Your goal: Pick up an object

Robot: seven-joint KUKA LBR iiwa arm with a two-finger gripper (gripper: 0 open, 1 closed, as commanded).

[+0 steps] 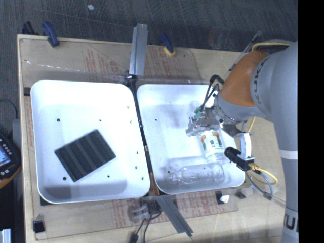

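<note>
1. While my gripper hangs low in the right bin, I cannot tell its state.
2. A white bottle lies just beside it.
3. A clear bottle lies nearer this bin's front wall.

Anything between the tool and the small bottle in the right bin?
Nothing visible. The tool sits in the right bin just above-left of the small bottle, with bare bin floor around it. The clear bottle lies nearer the front wall, past the small bottle, out of the path.

Bright glare whitens bins; slightly soft focus.
</note>
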